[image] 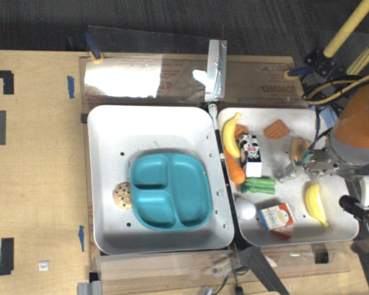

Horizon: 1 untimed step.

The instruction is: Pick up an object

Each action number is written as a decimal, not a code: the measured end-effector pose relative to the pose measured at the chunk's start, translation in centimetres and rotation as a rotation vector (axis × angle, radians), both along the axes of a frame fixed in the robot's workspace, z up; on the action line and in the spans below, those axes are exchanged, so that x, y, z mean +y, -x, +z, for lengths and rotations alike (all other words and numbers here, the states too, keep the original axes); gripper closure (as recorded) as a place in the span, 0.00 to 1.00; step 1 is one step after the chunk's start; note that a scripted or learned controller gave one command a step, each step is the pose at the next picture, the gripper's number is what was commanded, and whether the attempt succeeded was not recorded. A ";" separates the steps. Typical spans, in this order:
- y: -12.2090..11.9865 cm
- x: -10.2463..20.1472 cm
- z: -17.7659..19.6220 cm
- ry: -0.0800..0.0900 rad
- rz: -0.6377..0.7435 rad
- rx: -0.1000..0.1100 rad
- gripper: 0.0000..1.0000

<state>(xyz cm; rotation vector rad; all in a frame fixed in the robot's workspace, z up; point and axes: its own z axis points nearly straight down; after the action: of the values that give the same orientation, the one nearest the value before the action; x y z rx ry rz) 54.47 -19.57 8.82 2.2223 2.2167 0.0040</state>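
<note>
The right bin [267,118] holds several items. A yellow banana [230,135] lies along its left wall above an orange carrot [235,168] and a black-and-white carton [251,149]. Below them is a green vegetable [259,185]. An orange cracker [276,129] and a brown piece [298,146] lie toward the back, with a second banana [315,204], a red-and-white juice box [277,217] and a small white ball [248,211] nearer the front. My gripper [293,168] hangs low over the bin's middle right, just below the brown piece and above the second banana. Nothing is seen held.
The left bin [111,128] carries a teal divided plate [170,189] with a cookie [122,195] at its left edge. The grey arm with its orange band [357,123] covers the right bin's far right side. A metal divider post [216,69] stands behind the bins.
</note>
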 end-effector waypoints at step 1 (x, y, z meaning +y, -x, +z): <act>-8.2 2.3 -0.3 0.000 -0.171 0.001 0.00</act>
<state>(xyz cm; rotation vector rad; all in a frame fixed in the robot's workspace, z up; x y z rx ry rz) 62.69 -17.25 8.57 2.4043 2.0186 0.0031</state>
